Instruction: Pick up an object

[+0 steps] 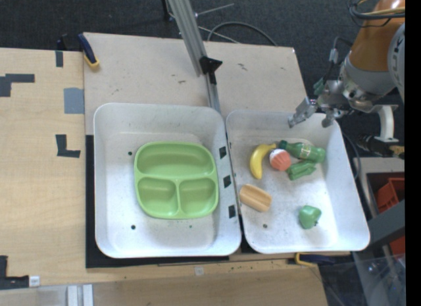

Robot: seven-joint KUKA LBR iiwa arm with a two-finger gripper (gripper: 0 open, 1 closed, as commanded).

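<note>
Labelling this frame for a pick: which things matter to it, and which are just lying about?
Job: gripper, banana, bottle, red ball, green pepper, bread roll, right bin.

Lying about: green tray, left bin, clamp.
</note>
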